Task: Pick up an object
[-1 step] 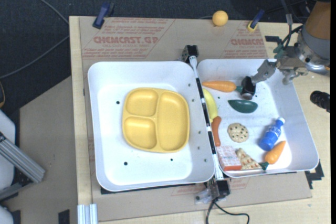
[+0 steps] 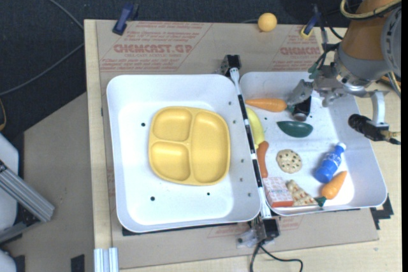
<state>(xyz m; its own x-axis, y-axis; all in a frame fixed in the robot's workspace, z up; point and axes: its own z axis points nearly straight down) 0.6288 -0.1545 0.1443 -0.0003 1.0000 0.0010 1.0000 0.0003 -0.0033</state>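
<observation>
Dark green leaf-shaped piece [image 2: 296,128] in upper half of right bin [image 2: 376,175], long axis roughly 3-to-9 o'clock, flat on white floor. Directly at 6 o'clock from end effector [image 2: 300,105], just beside it, apparently not touching; likeliest pick, judged on nearness. Orange carrot [image 2: 266,104] at 9 o'clock of end effector, long axis also 3-to-9. End effector state: cannot tell, tips dark and foreshortened. Cookie [image 2: 289,160] and blue bottle [image 2: 329,164] toward 6 and 5 o'clock, well apart. Room: some bare floor around the green piece. Left bin [image 2: 127,194] with yellow divided plate [image 2: 189,144]; counter [image 2: 166,48] beneath.
</observation>
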